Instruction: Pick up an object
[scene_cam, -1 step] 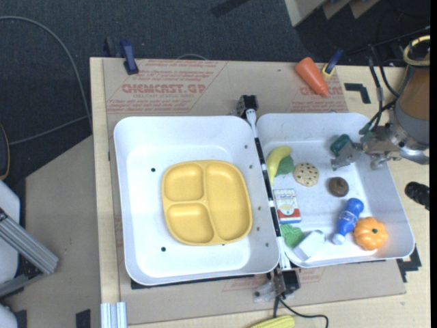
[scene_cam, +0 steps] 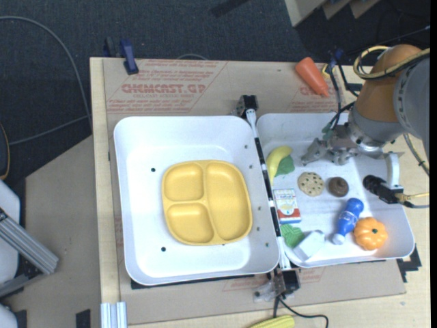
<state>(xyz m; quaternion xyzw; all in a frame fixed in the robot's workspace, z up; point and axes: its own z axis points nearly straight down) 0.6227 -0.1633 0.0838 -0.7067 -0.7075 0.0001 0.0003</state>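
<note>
Clutter is the risk: cookie (scene_cam: 311, 183), chocolate cookie (scene_cam: 338, 186) and bottle (scene_cam: 347, 219) lie close together just below the claw (scene_cam: 332, 150), so a descent could land between them and grip nothing. I cannot tell how the claw stands.

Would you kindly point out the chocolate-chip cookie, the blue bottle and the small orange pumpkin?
cookie (scene_cam: 311, 183), camera view, centre of its top face.
blue bottle (scene_cam: 349, 216), camera view, middle of its blue body.
pumpkin (scene_cam: 371, 233), camera view, its orange top.
</note>
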